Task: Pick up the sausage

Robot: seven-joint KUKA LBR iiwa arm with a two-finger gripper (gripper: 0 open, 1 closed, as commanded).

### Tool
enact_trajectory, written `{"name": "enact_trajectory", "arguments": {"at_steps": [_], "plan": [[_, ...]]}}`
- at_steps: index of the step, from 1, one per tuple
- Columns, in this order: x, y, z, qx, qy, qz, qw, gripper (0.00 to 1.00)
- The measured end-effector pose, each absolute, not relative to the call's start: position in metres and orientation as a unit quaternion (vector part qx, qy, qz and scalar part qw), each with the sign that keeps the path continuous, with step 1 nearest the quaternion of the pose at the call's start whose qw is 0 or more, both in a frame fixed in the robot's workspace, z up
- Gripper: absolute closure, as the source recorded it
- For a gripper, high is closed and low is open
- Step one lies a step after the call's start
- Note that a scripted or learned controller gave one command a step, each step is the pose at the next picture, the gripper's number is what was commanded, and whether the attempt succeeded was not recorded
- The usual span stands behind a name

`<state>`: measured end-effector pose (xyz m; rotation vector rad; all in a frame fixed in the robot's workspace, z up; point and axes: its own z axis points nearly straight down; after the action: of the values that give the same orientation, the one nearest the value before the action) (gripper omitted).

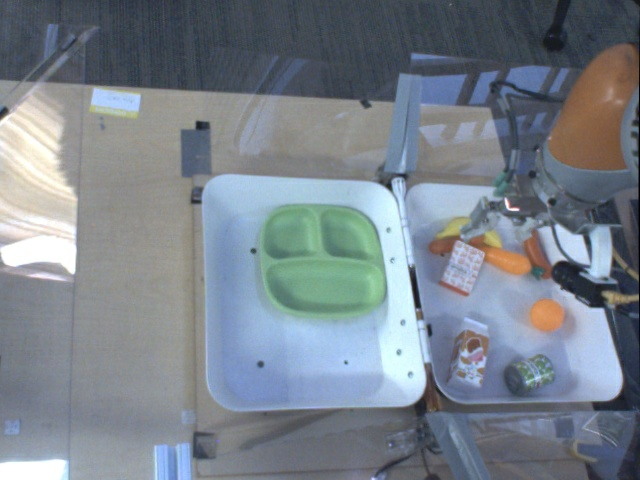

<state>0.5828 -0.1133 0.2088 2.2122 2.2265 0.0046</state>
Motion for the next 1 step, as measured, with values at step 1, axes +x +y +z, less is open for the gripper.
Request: {"name": "enact_trajectory", "arguments": {"at_steps": [1], "plan": [[0.6168, -0.0993, 0.1070, 0.678, 0.735, 0.0060, 0.009, 0.00]]}}
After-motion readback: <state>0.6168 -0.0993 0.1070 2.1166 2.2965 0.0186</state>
